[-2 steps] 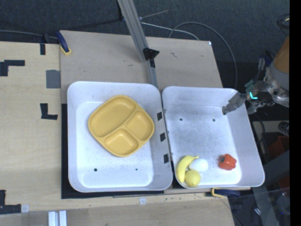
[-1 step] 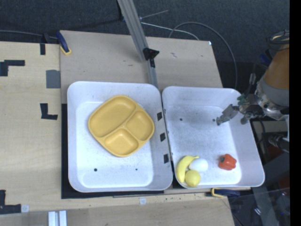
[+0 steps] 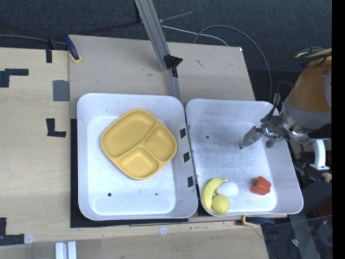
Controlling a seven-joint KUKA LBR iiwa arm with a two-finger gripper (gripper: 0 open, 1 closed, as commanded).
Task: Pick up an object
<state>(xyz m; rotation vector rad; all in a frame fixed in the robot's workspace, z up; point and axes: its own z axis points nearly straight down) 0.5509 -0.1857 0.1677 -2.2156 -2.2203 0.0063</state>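
Approach step. My gripper (image 3: 252, 139) hangs over the right bin (image 3: 215, 117), holding nothing; can't tell its state. Tomato (image 3: 260, 185) sits near the front edge, banana (image 3: 211, 189) beside. Next: drop onto one.

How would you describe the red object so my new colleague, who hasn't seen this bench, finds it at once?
Look in the right bin, along its near wall. The red object sits right of the banana, white egg and lemon, apart from them. It is the sole red thing.
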